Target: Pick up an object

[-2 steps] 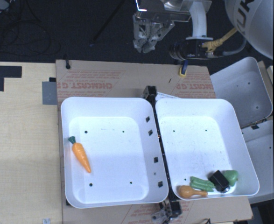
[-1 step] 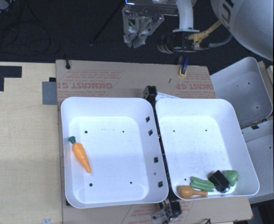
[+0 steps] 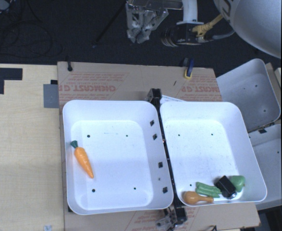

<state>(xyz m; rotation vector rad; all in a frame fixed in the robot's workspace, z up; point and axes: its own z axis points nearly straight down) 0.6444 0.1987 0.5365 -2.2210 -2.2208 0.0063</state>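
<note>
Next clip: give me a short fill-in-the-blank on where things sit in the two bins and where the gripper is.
1. The carrot lies alone in the ____ bin.
2. The black block sits in the right bin's near-____ corner.
3. The gripper hangs beyond the bins' ____ edge, over the dark floor.
4. The green pod lies just behind the ____ gourd.

Missing words: left; right; far; orange

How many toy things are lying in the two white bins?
5. A carrot lies in the left bin. Clustered in the right bin's near corner: a tan gourd-like piece, a green pod, a black block, a green piece, partly hidden.
</note>
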